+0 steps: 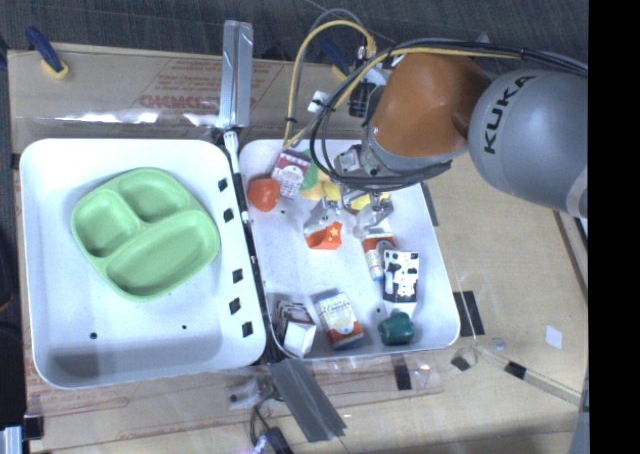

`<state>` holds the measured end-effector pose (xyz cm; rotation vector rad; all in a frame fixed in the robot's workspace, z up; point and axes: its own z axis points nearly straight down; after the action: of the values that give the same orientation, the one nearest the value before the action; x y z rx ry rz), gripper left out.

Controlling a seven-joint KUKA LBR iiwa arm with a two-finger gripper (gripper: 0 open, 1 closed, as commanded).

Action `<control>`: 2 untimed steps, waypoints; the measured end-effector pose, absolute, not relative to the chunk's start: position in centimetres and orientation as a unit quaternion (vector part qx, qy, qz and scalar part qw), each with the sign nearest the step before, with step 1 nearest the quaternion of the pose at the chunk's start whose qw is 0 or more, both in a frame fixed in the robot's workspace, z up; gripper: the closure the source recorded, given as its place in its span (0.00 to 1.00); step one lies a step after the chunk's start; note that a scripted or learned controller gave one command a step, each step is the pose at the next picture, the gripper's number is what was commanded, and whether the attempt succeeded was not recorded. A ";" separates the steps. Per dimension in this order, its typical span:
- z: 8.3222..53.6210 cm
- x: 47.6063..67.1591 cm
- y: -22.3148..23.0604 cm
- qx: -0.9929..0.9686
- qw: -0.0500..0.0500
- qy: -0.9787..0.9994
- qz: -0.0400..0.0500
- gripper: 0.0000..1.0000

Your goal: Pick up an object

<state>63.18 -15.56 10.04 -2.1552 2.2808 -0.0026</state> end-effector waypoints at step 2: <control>9.3 59.2 -13.5 -0.698 0.001 0.716 0.000 0.00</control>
<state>59.18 -13.46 9.27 -2.1902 2.2490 -0.0006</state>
